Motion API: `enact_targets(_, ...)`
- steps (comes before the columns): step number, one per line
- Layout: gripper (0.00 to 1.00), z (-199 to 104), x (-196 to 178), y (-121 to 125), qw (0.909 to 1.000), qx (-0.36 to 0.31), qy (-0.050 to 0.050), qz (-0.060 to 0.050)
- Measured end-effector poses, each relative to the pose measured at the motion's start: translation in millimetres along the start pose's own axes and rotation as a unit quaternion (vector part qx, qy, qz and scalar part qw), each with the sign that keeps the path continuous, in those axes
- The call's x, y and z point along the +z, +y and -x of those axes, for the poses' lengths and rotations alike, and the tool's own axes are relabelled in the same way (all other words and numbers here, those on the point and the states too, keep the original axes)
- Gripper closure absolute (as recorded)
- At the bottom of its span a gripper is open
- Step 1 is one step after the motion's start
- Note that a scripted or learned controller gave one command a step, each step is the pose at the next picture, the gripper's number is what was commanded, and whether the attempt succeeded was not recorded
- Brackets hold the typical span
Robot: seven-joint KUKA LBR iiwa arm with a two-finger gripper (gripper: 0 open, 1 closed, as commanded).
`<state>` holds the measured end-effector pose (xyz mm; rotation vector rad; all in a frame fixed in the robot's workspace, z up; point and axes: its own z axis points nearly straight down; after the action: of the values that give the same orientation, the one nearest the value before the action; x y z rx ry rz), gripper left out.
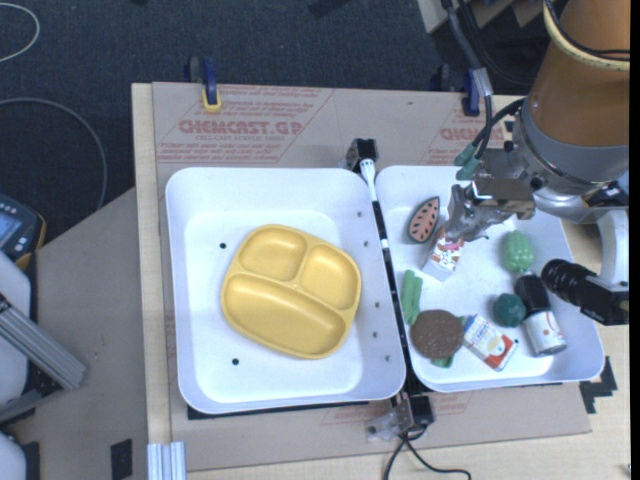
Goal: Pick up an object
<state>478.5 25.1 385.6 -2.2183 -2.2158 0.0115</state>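
Observation:
My gripper hangs over the back middle of the right bin. Its tip is right at the top of a small white and red carton, which stands tilted just below and left of it. Whether the carton is held is not clear from this angle. A watermelon slice toy lies to the left of the gripper. A pale green lumpy toy sits to its right.
The right bin also has a green strip, a brown round piece, a small colourful carton, a dark teal ball and a dark can. A yellow divided plate lies in the left bin.

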Motion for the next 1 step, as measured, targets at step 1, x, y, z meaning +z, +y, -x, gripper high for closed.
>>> enact_targets(1, 1.00, 55.9, 70.3, 0.4, 1.0000, 0.003, 0.000, 0.000)
